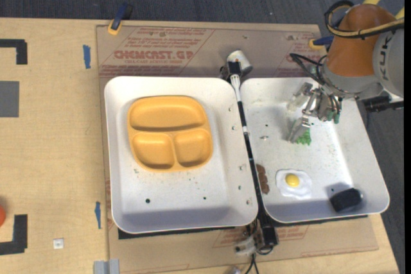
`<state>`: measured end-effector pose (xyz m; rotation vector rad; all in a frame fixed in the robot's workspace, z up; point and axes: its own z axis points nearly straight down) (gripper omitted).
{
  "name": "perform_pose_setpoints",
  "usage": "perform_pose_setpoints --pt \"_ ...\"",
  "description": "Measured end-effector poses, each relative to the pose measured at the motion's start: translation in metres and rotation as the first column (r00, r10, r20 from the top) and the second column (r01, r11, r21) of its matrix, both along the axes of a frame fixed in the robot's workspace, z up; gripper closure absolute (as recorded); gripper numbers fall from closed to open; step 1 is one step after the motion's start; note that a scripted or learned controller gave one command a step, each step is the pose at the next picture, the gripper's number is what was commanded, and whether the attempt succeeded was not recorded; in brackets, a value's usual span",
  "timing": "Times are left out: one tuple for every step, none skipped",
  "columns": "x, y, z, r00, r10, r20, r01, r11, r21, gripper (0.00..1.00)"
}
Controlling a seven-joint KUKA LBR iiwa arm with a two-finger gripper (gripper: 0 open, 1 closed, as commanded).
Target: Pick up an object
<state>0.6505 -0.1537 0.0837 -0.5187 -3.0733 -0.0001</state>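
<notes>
Green, small object (304, 137) sits under pincer (299, 133).

Grey arm (385, 61), orange wrist band, black cables, metallic hand (302, 128).

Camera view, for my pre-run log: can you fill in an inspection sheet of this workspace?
Surface: two white bins, left bin, right bin, on a brown board.
Job's things: fried egg toy, black block and small green item in the right bin.
Clutter: yellow divided tray in the left bin; dark specks in both.
Grippers: gripper low over the green item; no grasp visible.
Cables: black cables loop at the wrist.
Surroundings: blue tape marks, clamps on the board edge.
</notes>
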Motion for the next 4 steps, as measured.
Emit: perform_pose_setpoints --pt "-0.016 -0.07 0.029 0.997 0.077 0.031 -0.076 0.997 -0.006 0.0" --pt "-0.084 -0.02 0.001 0.999 0.029 0.026 -0.029 1.0 -0.003 0.0" --pt "-0.158 0.016 0.001 0.994 0.104 0.025 -0.104 0.995 -0.003 0.0" --pt "-0.157 0.016 0.012 0.994 0.102 0.028 -0.101 0.995 -0.003 1.0"
